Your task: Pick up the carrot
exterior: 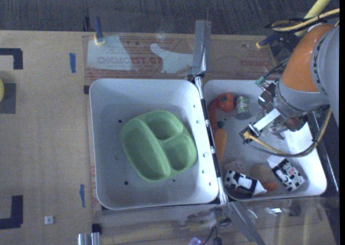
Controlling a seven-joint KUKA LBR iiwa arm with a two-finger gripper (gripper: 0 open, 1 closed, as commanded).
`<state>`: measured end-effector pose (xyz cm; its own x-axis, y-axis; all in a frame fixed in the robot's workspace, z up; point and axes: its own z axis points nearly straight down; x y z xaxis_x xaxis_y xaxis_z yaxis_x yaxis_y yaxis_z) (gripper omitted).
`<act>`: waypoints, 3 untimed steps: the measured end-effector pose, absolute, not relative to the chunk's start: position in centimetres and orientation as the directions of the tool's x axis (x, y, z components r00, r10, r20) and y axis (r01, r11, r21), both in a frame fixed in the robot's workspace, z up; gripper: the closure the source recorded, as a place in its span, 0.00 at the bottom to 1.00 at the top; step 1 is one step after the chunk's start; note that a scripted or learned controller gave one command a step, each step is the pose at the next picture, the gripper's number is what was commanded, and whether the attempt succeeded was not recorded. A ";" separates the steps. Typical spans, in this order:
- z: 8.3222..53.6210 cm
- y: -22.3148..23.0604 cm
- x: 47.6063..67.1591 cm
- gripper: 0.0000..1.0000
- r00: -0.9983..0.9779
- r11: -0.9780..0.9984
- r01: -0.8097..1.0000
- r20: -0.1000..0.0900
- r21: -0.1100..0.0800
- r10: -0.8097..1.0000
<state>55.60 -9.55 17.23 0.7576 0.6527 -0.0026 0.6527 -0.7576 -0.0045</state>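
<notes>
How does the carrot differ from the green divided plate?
The carrot is orange, long and thin; the green divided plate is green, broad and split into compartments. The carrot lies in the right bin against its left wall; the plate sits mid-floor in the left bin. Both lie flat.

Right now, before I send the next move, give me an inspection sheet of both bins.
Surface: left bin and right bin, white, side by side on a wooden bench.
Job's things: carrot lying along the right bin's left wall, ungrasped.
Clutter: green divided plate in left bin; tomato-like toy, small can, two black-and-white toys in right bin.
Grippers: gripper over right bin, apart from carrot; finger state unclear.
Cables: yellow cable looping below the wrist.
Surroundings: blue tape marks, carpet beyond.
</notes>
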 end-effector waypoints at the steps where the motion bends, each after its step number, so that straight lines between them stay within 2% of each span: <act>1: 24.7 -16.1 53.0 1.00 0.942 -0.942 0.335 -0.002 -0.001 0.335; 2: 17.9 -16.4 56.3 1.00 0.906 -0.906 0.423 -0.004 -0.004 0.423; 3: 26.9 -8.5 50.7 1.00 0.970 -0.970 0.244 -0.002 -0.001 0.244</act>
<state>50.69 -8.46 26.89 0.9698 0.2440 -0.0025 0.2440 -0.9698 -0.0013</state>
